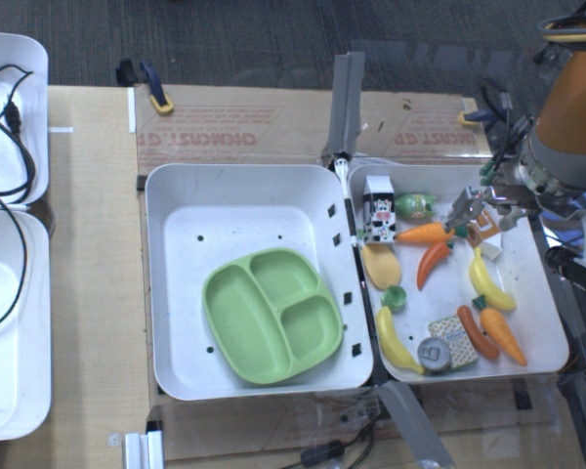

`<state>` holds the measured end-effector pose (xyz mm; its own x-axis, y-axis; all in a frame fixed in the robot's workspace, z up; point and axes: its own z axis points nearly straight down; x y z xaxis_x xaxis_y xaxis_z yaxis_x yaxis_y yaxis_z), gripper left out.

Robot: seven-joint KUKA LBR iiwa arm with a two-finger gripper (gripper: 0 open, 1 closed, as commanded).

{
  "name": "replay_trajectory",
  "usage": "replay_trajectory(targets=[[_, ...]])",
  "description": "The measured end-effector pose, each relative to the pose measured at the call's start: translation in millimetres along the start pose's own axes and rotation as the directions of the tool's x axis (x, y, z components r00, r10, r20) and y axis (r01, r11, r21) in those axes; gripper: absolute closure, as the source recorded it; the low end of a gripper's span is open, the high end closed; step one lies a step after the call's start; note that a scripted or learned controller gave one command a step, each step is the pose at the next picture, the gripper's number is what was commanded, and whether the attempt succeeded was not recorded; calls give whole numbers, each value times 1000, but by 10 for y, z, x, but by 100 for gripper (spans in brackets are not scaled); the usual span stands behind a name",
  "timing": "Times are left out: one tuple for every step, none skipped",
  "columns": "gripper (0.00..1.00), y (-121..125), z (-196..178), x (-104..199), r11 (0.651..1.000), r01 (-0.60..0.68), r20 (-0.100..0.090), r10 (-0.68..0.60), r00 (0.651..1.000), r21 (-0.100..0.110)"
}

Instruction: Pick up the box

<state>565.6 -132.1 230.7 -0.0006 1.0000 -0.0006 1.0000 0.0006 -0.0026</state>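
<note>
- Nearest you: left bin (166, 262), holding a green divided plate (273, 316) that lies flat, apart from the clutter.
- Right bin (557, 345): bananas, carrots and toy food scattered loose.
- Box (379, 209): upright at the right bin's far-left corner, against the divider, untouched.
- Gripper (476, 208): low over the carrots, right of the box; whether released or clenched, you cannot tell.

Bins (166, 262) — white moulded plastic, smooth, faint sheen. Divided plate (273, 316) — green plastic, matt. Box (378, 209) just left of the gripper (474, 210): printed card, white and black. Bananas (490, 283), carrots (425, 233) below it: glossy toy plastic. Gripper: bare metal, dull shine. Bench (88, 262): pale wood, smooth; brown corrugated cardboard (234, 130), matt.
</note>
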Motion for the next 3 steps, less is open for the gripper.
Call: replay_trajectory(targets=[[0,-497,630,340,989,146,0,-146,989,0],[0,-882,1273,-6,972,236,-1,-236,972,-1],[0,-202,1402,233,998,58,0,-58,998,0]])
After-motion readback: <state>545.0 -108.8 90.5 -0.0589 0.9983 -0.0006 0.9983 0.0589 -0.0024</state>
